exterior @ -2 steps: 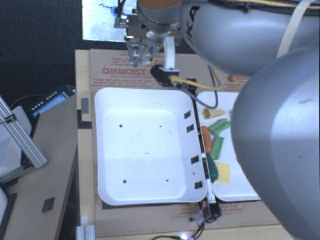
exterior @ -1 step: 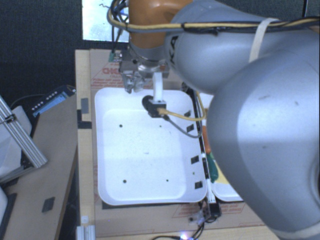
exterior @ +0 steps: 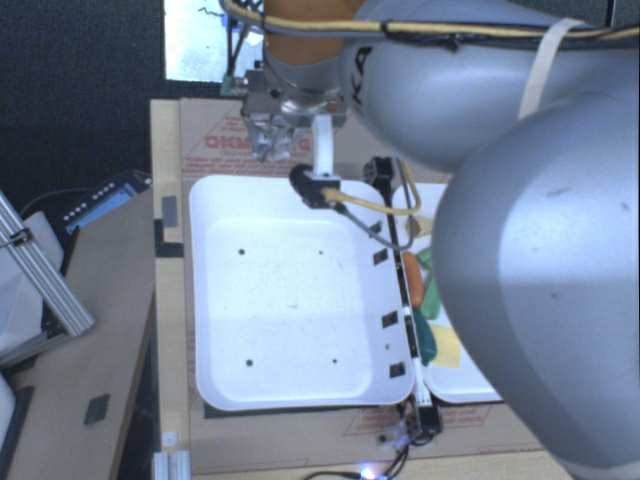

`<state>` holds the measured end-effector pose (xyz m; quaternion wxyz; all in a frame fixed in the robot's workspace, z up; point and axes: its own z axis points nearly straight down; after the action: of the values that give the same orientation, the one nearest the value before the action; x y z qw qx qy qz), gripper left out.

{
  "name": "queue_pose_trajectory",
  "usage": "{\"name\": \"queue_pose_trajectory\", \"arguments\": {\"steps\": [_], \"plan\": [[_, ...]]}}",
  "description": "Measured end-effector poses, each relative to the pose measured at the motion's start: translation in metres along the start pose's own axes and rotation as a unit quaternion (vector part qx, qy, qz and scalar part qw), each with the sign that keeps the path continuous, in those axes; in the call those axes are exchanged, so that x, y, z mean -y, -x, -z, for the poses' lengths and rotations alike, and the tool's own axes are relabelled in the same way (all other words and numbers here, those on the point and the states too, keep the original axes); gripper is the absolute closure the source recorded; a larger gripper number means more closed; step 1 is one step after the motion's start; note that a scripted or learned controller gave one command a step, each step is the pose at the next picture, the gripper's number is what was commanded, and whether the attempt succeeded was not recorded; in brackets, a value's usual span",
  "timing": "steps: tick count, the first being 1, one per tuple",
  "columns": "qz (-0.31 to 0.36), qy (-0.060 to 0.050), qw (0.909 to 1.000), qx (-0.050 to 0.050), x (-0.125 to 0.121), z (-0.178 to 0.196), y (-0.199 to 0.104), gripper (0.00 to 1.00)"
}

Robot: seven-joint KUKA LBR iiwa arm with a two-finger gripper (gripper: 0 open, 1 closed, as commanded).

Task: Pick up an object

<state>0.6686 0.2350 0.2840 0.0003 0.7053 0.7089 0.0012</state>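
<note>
My gripper (exterior: pixel 270 146) hangs above the far edge of the left white bin (exterior: pixel 215 298), over the cardboard behind it; its tips are small and blurred. Nothing shows between them. In the right bin (exterior: pixel 470 393), mostly hidden under the arm, I see an orange object (exterior: pixel 412 273), a green object (exterior: pixel 428 323) and a yellow object (exterior: pixel 447 348) along its left side.
The big grey arm (exterior: pixel 520 168) covers the upper right and most of the right bin. A black cable clamp (exterior: pixel 312 186) and yellow cable (exterior: pixel 375 206) hang over the left bin's far right corner. An aluminium rail (exterior: pixel 40 278) lies at the left.
</note>
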Motion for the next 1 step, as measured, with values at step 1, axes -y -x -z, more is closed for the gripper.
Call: {"name": "queue_pose_trajectory", "arguments": {"steps": [1], "plan": [[0.000, 0.001, 1.0000, 0.000, -0.0003, 0.0620, 0.0008, 1.00]]}}
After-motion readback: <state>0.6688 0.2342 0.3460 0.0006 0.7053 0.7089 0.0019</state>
